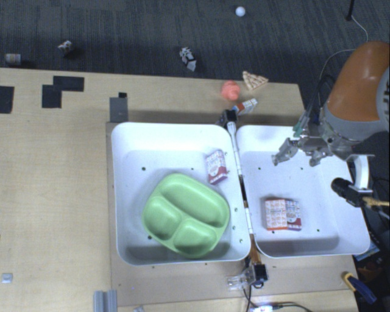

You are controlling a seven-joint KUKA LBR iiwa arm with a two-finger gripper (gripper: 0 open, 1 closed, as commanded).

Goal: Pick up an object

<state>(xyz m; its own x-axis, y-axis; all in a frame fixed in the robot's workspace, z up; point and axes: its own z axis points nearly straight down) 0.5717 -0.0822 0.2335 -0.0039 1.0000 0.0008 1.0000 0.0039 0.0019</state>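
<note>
At the near edge of the worktop point(55, 201) a small black-and-orange connector with loose wires point(256, 275) lies just below the seam where the two white bins meet. The left bin point(125, 183) holds a green divided plate point(186, 213), tilted against the near wall, with three hollows showing on its upper face. Behind the plate, near the bin's right wall, a small red-and-white packet point(216, 166) lies apart from the plate.

In the right bin point(332, 241) a flat red-and-white snack packet point(281, 214) lies on the floor toward the near left part, with nothing touching it. Farther back in that bin the tool point(295, 153) hangs over the bin's rear right part, well apart from the snack packet. Its two grey fingers point(281, 152) are spread, one reaching toward the left and one nearer the arm, with nothing between them. The arm point(359, 85), grey with an orange band, comes in from the right above it.

Past the bins, at the worktop's far edge, a pink ball point(230, 91) sits beside a tan wedge-shaped piece point(255, 80), and a small tube with a red cap point(245, 107) lies just behind the seam of the bins. Black tape marks point(61, 90) sit on the far left of the worktop. On the dark floor point(152, 30) beyond are a few small scattered items, among them a white ball point(240, 11).
</note>
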